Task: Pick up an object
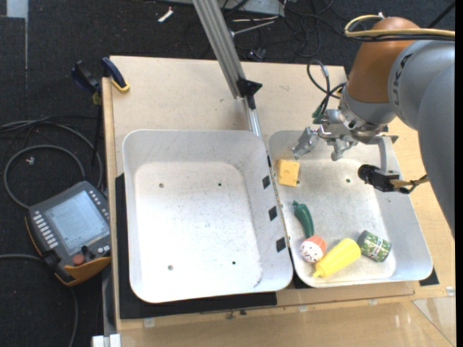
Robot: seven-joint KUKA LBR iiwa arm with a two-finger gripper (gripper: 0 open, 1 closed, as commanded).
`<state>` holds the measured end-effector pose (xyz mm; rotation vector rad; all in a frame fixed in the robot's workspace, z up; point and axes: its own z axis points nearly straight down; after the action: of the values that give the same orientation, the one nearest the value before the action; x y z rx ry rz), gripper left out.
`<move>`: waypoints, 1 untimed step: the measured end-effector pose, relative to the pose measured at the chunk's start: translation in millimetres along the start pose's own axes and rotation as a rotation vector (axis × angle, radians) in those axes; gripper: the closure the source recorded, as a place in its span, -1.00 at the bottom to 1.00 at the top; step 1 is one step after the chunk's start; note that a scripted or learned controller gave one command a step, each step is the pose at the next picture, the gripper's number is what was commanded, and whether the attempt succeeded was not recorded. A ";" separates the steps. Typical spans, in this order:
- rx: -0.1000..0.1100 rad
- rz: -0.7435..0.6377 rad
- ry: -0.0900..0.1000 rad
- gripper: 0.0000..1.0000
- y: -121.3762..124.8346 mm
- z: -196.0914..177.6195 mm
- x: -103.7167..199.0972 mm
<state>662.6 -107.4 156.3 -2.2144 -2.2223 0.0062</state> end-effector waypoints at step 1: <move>-0.010 0.000 0.000 -1.00 8.7 55.3 3.5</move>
<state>670.9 -103.9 101.0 -2.2198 -2.2269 -0.0049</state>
